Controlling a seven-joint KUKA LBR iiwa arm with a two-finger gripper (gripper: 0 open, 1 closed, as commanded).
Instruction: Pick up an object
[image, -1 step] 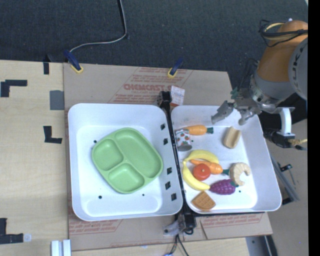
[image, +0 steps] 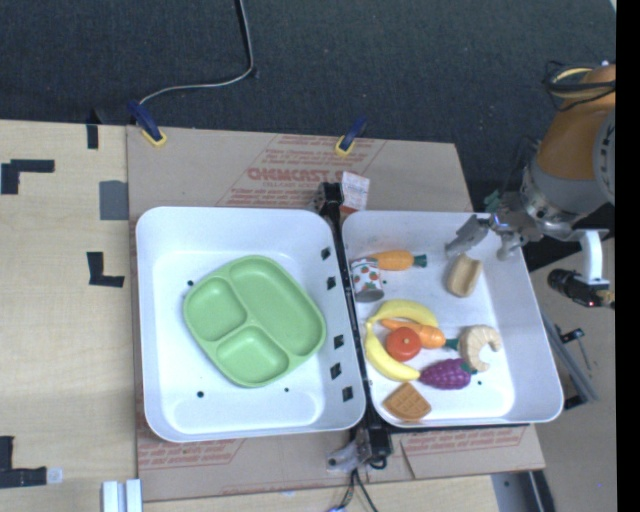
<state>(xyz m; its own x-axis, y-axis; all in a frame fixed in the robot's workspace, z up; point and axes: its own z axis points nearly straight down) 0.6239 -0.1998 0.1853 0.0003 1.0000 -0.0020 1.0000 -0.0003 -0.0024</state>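
Bread roll (image: 463, 275) – tan, lying in upper right of right bin (image: 530, 330), apart from other toys, just below tool (image: 487, 240). Tool fingers spread wide, nothing between them, hovering at bin's far rim. Likely target: roll, nearest and free on all sides. To do well: centre fingers across roll's narrow width, drop straight, close only once low – keep off bin wall. Carrot (image: 395, 261) near on left; banana (image: 400, 335), tomato (image: 403, 344), grapes (image: 447, 375) crowded below, harder picks. Green plate (image: 253, 320) in left bin.

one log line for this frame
hand: over right white bin, open | nearest: tan bread-like piece | held: nothing | green divided plate: left bin
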